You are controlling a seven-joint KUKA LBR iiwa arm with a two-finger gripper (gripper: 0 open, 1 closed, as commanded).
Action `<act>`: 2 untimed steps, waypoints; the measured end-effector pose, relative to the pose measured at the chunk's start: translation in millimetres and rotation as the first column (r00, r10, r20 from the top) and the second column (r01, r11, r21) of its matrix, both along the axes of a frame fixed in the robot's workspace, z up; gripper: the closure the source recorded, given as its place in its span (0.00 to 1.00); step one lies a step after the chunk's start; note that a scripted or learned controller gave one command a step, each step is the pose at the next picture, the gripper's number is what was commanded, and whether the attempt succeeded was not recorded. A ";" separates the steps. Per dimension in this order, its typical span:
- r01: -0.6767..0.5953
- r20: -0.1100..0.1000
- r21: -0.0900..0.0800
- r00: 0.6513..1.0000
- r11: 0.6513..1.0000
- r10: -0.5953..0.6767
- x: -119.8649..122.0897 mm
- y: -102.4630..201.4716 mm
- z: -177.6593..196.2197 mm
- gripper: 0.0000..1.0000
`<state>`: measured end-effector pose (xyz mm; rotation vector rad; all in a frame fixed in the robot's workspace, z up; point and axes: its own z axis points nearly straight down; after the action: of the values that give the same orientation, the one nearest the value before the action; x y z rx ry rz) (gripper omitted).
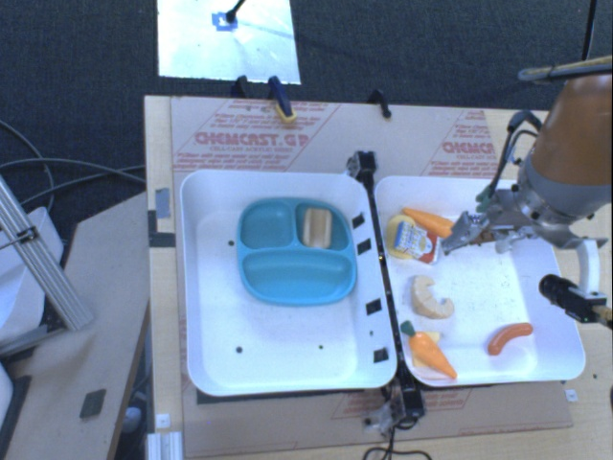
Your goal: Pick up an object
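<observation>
Reaching in from the right, the grey arm [575,151] with its orange band hangs over the right bin [551,353]. Its hand [458,235] sits low near that bin's upper left part, just beside a yellow packet with a red label [410,239]. Whether the hand is spread or closed cannot be told at this size, and nothing shows between its tips.

Behind the packet lies an orange carrot [429,221], close to the hand. Lower in the same bin rests a pale bitten bread piece [430,298]. Near the bin's front left corner lies a second carrot with a green top [429,351], and toward the front right a red sausage [510,337], well apart from the hand.

The left bin [220,353] holds a blue divided plate [292,274]. A tan block [317,227] sits in the plate's upper right compartment.

Both bins rest side by side on the counter [249,137], which carries a printed sheet.
</observation>
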<state>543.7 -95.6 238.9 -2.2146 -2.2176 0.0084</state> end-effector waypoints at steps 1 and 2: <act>-0.002 0.010 -0.001 1.000 1.000 0.002 2.2 0.2 5.2 0.00; 0.001 0.008 -0.001 1.000 1.000 0.000 7.4 0.9 -37.9 0.00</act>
<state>551.1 -94.7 201.0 -2.2197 -2.2216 0.0012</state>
